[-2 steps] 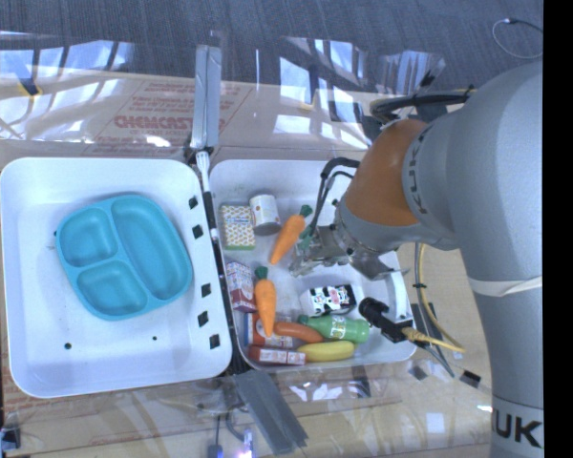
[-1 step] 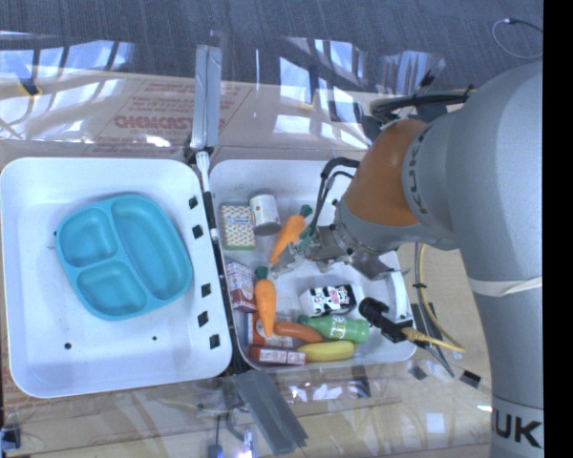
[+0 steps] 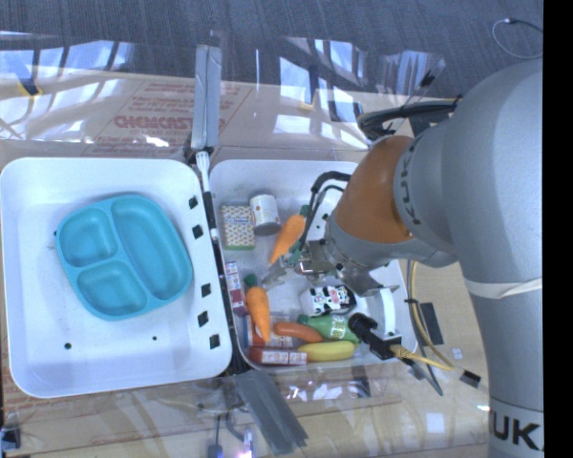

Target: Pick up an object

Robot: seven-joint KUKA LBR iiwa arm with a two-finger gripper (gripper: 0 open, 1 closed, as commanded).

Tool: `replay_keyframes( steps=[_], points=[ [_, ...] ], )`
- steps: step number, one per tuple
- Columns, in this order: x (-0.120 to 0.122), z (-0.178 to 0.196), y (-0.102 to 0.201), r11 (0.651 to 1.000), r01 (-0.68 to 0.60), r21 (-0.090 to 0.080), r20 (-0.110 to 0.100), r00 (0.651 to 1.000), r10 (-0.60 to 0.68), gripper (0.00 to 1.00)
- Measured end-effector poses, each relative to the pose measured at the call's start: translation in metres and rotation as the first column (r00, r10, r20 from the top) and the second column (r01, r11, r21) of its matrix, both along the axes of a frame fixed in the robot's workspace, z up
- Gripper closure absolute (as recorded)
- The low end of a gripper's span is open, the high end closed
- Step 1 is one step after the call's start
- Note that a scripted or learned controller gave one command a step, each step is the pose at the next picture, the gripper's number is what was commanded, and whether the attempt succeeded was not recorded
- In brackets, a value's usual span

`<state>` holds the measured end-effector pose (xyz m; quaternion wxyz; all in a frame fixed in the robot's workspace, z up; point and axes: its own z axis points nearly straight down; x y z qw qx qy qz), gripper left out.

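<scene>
1. We see the arm [image 3: 430, 198] reaching in from the right, its wrist low over the right bin [image 3: 231, 175]; the gripper [image 3: 288, 265] hangs among the toys near the bin's middle.
2. We judge the step in hand to be the reach or descent onto a target; nothing is visibly lifted, so the pick is not yet made.
3. How the gripper stands we cannot tell; its tip is small and mixed with clutter, and we see no object clearly held by it.
4. Candidates lie close by: an orange carrot [image 3: 288, 237] tilted just above the gripper; a second carrot [image 3: 258, 313] below and to the left; a small white can [image 3: 264, 213] and a patterned packet [image 3: 237, 225] toward the bin's upper left.
5. Along the near wall lie a banana [image 3: 327, 350], a green item [image 3: 329, 328] and a black-and-white toy [image 3: 330, 298], all packed together.
6. The left bin [image 3: 29, 351] holds a blue divided plate [image 3: 124, 256], well apart from the action.
7. The next move, in our judgement, calls for settling on one piece, likely the upper carrot; crowded neighbours could spoil the grasp, so a clean vertical lift matters.
</scene>
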<state>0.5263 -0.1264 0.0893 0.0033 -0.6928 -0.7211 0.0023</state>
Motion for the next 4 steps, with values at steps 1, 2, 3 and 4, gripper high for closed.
replay_keyframes(
  steps=[1, 2, 3, 4],
  points=[
    [0.0, 0.008, 0.0, 1.0, -0.005, 0.001, -0.005, 1.0, 0.005, 1.0],
    [0.0, 0.008, 0.0, 1.0, -0.006, 0.001, -0.005, 1.0, 0.006, 0.0],
    [0.068, 0.0, 0.025, 1.0, -0.01, 0.0, 0.002, 1.0, 0.01, 0.0],
    [0.068, 0.008, 0.026, 1.0, -0.017, 0.002, -0.004, 1.0, 0.017, 1.0]
  ],
)
